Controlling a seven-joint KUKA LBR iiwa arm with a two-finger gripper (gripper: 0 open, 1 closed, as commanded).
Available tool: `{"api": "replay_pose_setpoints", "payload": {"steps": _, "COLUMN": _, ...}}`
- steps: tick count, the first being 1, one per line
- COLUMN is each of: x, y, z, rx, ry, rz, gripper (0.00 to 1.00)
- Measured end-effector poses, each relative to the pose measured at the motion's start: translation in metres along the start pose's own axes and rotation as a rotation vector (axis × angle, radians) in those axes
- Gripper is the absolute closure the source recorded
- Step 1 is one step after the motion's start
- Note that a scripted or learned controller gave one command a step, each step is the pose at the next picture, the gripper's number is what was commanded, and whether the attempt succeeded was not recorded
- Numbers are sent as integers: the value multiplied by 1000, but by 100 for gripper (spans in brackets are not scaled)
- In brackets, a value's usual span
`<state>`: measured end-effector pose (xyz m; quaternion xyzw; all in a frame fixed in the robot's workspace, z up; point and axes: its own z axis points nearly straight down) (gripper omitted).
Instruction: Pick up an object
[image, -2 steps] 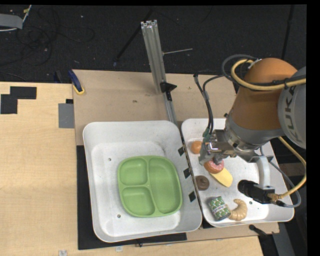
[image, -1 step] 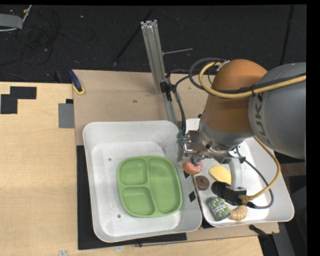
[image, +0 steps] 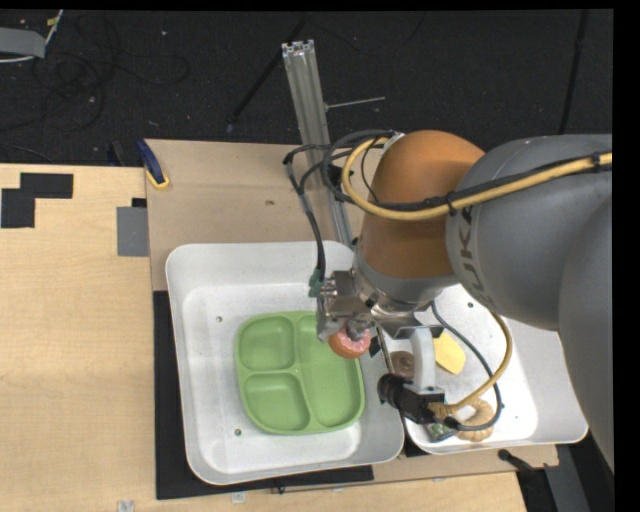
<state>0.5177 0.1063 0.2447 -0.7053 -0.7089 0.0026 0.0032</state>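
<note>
Pink and rounded, a small object (image: 349, 344) sits right at the tip of the end effector (image: 347, 338), above the right edge of a green divided tray (image: 297, 374); it looks pressed between the fingers, so the end effector appears closed on it, though the fingers themselves are mostly hidden by the wrist hardware. The tray has three compartments, two smaller ones on its left side and a long one on its right, and it lies in the left bin (image: 200, 300), toward that bin's right wall. The grey arm (image: 540, 230) with its orange band (image: 420, 200) reaches over the boundary between the two bins, covering much of the right bin (image: 560, 400). In the right bin, a yellow piece (image: 449, 354) lies near the arm's cables, a brown round item (image: 402, 362) is just left of it, and a tan ring-shaped thing (image: 476, 420) rests near the front edge. The desk (image: 70, 320) stretches pale to the left.
</note>
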Motion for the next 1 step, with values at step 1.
{"api": "replay_pose_setpoints", "payload": {"steps": 1, "x": -2, "y": 0, "z": -1, "rx": -2, "ry": -2, "rz": 3, "gripper": 0}}
